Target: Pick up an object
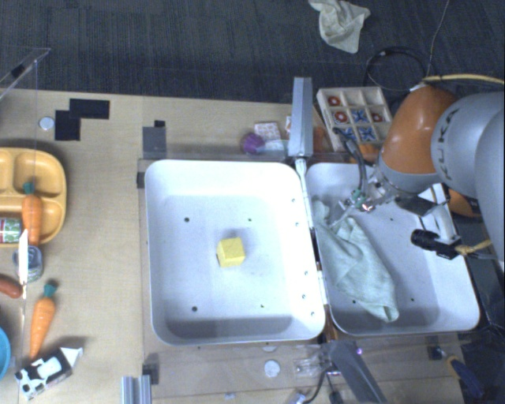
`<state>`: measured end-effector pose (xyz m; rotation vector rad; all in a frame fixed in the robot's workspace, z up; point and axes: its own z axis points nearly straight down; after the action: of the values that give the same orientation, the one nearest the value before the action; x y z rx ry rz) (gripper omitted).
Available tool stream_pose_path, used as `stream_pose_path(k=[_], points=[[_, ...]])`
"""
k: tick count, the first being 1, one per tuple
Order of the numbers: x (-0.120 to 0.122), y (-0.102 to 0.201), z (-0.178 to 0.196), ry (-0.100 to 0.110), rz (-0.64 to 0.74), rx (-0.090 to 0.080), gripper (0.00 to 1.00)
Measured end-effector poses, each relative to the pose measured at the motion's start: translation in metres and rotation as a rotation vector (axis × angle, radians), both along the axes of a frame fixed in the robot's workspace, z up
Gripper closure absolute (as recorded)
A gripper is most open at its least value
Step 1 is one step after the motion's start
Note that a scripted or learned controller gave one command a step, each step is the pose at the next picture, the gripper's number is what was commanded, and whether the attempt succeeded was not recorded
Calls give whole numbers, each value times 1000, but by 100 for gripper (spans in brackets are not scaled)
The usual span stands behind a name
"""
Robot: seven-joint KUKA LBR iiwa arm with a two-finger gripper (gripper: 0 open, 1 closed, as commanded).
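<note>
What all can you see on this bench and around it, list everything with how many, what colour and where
shallow white plastic bins: two, white, side by side mid-bench
small yellow foam block: one, yellow, middle of the left bin
crumpled pale green cloth: one, pale green, left half of the right bin
yellow divided plastic tray: one, yellow, left edge of the bench
toy carrots: two, orange, one on the tray, one below it on the bench
small purple object: one, purple, behind the left bin
compartment box of red and blue pieces: one, behind the right bin
crumpled whitish rag: one, on the dark floor at top
black-and-white toy: one, bottom-left corner
grey arm with orange band: one, reaching in from the right
gripper: one, low over the cloth's upper end in the right bin
</note>
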<state>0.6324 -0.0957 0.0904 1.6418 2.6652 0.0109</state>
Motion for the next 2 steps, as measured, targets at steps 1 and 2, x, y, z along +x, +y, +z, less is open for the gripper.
stream_pose_path(k=[1, 2], points=[[-21, 0, 1, -3, 62, -1, 0], [-18, 2, 14, -13, 64, 0, 100]])
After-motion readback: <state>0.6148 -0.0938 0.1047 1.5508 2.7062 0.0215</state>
